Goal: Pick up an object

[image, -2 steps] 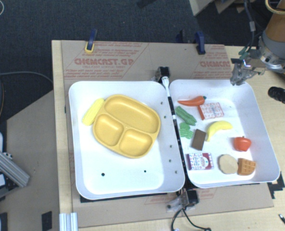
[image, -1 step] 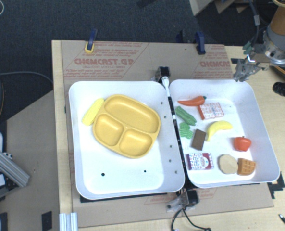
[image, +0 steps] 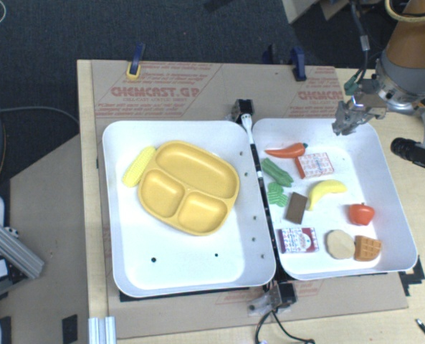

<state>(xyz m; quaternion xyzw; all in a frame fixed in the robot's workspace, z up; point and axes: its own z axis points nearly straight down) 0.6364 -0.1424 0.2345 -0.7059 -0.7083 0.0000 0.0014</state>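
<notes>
The right bin (image: 388,165) holds several toy foods: a red chili pepper (image: 287,150), a pink-white card box (image: 314,165), a yellow banana (image: 325,190), green pieces (image: 276,172), a brown block (image: 296,208), a red tomato (image: 360,213), a small maroon packet (image: 297,240), a tan cookie (image: 340,244) and a waffle (image: 368,249). My gripper (image: 347,120) hovers over the bin's far right corner, above and to the right of the card box, with nothing seen held in it.
The left bin (image: 122,213) carries a yellow divided tray (image: 188,187) with a corn cob (image: 138,166) beside its left rim. Clamps (image: 134,64) sit at the board's far edge. Cables and a black fitting (image: 242,110) lie between the bins.
</notes>
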